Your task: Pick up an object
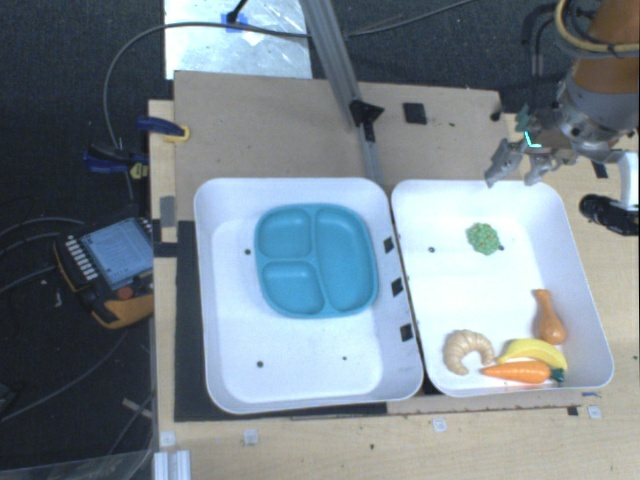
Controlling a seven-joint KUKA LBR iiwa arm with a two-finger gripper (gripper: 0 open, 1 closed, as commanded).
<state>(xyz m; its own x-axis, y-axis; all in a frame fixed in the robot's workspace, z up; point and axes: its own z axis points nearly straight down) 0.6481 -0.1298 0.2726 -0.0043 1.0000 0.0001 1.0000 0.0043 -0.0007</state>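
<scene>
Above the far rim of the right bin (580, 228) we see the gripper (520, 165), fingers apart and holding nothing; the green broccoli (484, 238), the nearest object, lies just below it inside.

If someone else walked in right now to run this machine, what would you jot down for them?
Gripper: open, holding nothing, poised above the far rim of the right bin.
Right bin: green broccoli alone near the middle; chicken drumstick, croissant, banana and carrot in the near corner.
Left bin: blue divided plate.
Done: nothing lifted.
Left: pick one object.
</scene>
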